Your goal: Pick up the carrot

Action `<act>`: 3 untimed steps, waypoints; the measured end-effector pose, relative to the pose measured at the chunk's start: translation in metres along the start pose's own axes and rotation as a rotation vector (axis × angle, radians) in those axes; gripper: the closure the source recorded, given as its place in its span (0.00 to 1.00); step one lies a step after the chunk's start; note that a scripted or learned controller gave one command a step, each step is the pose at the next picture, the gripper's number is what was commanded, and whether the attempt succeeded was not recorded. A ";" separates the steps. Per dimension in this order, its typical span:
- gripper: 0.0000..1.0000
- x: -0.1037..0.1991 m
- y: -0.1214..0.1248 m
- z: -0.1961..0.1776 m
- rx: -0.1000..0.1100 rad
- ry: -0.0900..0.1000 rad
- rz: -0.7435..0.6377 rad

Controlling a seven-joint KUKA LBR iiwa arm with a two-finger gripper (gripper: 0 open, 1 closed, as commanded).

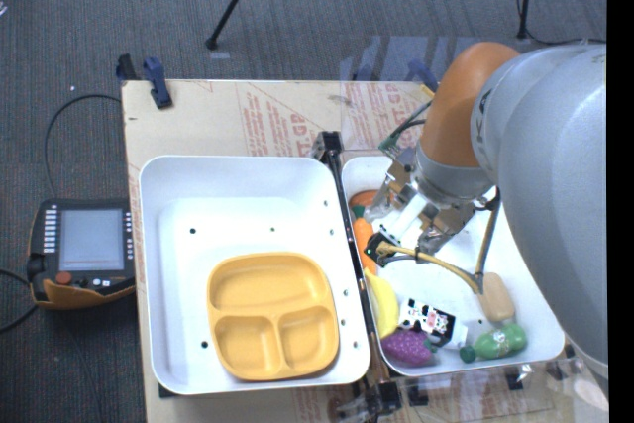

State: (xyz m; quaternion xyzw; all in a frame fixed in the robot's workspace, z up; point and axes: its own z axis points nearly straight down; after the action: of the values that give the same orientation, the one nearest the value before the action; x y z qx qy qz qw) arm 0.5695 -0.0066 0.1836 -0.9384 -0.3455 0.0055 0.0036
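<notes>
The gripper [399, 221] hangs low over the right bin [543, 332], toward its 10 o'clock corner; I cannot tell whether it is parted or closed. The carrot [364, 237] lies against the bin's 9 o'clock wall, just beside the gripper. A banana [382, 304] and purple grapes [408, 348] sit toward 7 o'clock. A yellow tray [272, 314] rests in the left bin [168, 213].

Even, fairly bright light, soft shadows inside the left bin [149, 243], slight softness throughout, no harsh glare
</notes>
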 end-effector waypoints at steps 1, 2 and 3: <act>0.00 -0.060 -0.060 -0.001 -0.001 0.002 0.111; 0.00 -0.002 -0.033 -0.001 -0.002 0.003 0.246; 0.00 -0.015 0.023 -0.002 -0.003 0.004 0.323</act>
State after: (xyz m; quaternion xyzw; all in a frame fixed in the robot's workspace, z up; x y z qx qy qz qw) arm 0.5731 -0.0343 0.1856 -0.9818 -0.1899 0.0039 0.0021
